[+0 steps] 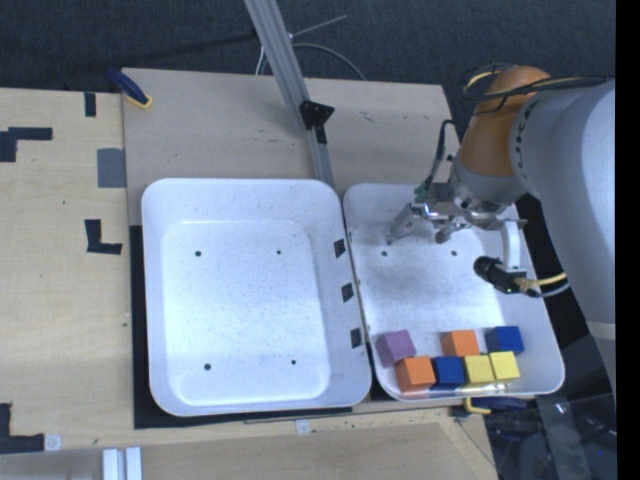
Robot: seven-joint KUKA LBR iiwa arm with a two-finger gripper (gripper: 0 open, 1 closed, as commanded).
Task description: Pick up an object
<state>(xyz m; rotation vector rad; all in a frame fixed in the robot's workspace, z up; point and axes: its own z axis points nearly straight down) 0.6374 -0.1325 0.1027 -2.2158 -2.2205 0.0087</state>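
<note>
From above, the bench [70, 298] is pale wood-grain board with dark tape marks, and it carries two shallow white bins with rounded corners and fine dark speckling. The left bin [160, 298] is a smooth moulded tray with a raised rim. The right bin [400, 208] holds a cluster of small blocks along its near edge — matte, cube-like pieces that look like foam or painted wood. A purple block [396, 345] sits at the left of the group, with an orange block [415, 372] just in front of it. Beside that lie a blue block [449, 370] and a yellow block [480, 369], touching in a row. Behind them stand a second orange block [460, 343] and a second blue block [504, 339].

The gripper [418, 224] hangs over the far part of the right bin, well apart from the blocks. Its thin metal fingers [402, 227] are spread apart — nothing lies between them. A grey aluminium rail [285, 63] slants across the top.
</note>
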